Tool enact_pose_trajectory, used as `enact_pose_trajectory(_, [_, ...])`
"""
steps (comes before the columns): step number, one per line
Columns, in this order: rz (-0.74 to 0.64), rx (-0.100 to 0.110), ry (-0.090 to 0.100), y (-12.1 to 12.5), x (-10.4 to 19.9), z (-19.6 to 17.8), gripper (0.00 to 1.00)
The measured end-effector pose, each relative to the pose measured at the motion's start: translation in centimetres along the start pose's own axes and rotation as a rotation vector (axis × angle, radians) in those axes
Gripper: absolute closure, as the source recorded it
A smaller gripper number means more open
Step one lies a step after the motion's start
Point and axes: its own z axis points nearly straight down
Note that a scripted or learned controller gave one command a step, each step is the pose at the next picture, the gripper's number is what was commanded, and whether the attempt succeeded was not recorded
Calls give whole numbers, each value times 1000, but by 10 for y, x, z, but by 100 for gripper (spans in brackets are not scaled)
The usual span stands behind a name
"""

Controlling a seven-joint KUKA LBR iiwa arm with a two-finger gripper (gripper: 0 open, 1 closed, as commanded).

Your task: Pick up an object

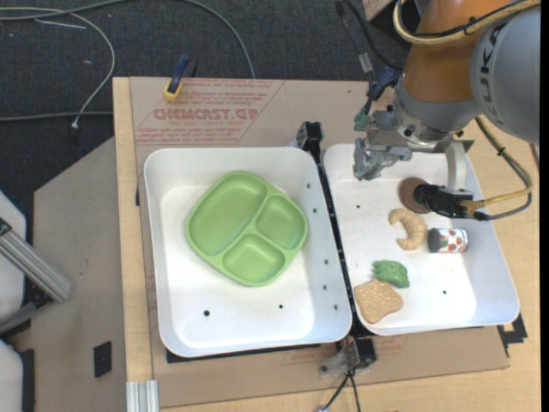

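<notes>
Grey arm (463, 50) with an orange band reaches over the far end of the right bin (463, 290). Its tool (375, 163) points down just above the bin's bare far-left corner. Cannot tell how far open it is; nothing seen in its grasp.

Left bin (184, 307): green divided plate (247, 227), rigid, wide and flat, probably awkward except at the rim.

Right bin, well apart from the tool:
- tan croissant (410, 228), mid-bin. Likely light moulded plastic; take it across the narrow middle.
- cracker (377, 300), near corner. Thin and flat, so hard to get under.
- green leafy piece (391, 272), just beyond the cracker. Lumpy, likely light.
- small red-and-white can (449, 240), on its side beside the croissant. Smooth, may roll; grip across the body.

Surface is covered with printed cardboard (214, 110), a blue clamp (178, 77) at its far edge. Dark carpet (51, 161) beyond, loose cables (101, 37) trailing.
</notes>
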Motion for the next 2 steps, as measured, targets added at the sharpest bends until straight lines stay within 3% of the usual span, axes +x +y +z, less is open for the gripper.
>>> enact_pose_trajectory(2, [1,3,-2,-9,102,27,100])
